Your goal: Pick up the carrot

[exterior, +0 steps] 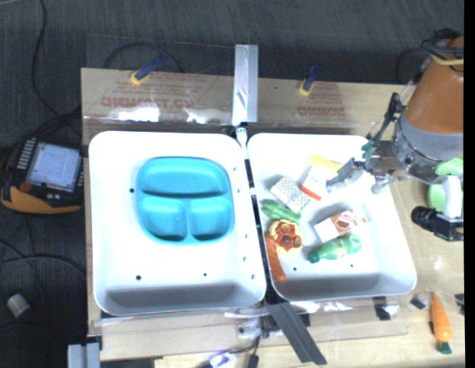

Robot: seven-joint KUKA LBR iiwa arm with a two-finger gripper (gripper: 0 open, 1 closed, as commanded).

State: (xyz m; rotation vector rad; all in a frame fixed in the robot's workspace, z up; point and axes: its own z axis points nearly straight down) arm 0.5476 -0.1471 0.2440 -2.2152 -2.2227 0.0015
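1. Carrot (275, 264): lay against right bin's (390, 228) left wall, near front corner, below pizza slice (285, 234).
2. End effector (346, 173): hovered over right bin's upper right, fingers slightly parted, nothing held.
3. Green bottle (334, 248), yellow card (325, 162): in right bin.
4. Blue divided tray (184, 198): in left bin (114, 228).

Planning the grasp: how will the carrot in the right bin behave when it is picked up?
The carrot looks like a slim, tapered toy, so probably stiff and light. It lies along the right bin's left wall, so it may slide or roll against it. The pizza slice touching its top end may shift too.
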